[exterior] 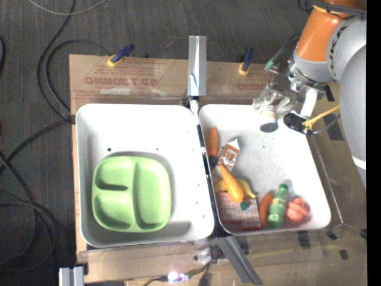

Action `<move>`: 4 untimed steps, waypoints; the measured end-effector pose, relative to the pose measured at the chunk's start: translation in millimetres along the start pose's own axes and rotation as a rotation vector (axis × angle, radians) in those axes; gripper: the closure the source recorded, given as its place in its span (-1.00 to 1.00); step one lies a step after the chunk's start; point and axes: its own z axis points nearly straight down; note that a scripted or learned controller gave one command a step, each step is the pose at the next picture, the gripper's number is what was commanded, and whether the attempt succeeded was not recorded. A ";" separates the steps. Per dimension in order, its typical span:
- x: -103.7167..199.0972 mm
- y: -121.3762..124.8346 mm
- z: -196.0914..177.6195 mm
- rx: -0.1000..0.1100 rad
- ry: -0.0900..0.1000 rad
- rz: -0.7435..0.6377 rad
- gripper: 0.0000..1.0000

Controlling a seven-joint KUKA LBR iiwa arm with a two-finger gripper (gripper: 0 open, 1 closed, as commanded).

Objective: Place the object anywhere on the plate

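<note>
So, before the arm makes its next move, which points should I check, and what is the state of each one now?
1. Green divided plastic plate lies flat in the left white bin: ok.
2. Plate compartments free: ok.
3. Toy food lies in the right white bin, like the green bottle and the orange carrot: ok.
4. Gripper over the right bin's far edge: ok.
5. Object held: cannot tell.
</note>
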 end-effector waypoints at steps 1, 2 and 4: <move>25.7 -111.1 30.0 0.002 0.004 -0.245 1.00; 71.5 -167.2 23.2 0.000 0.004 -0.584 1.00; 120.7 -185.1 12.7 0.001 0.003 -0.767 1.00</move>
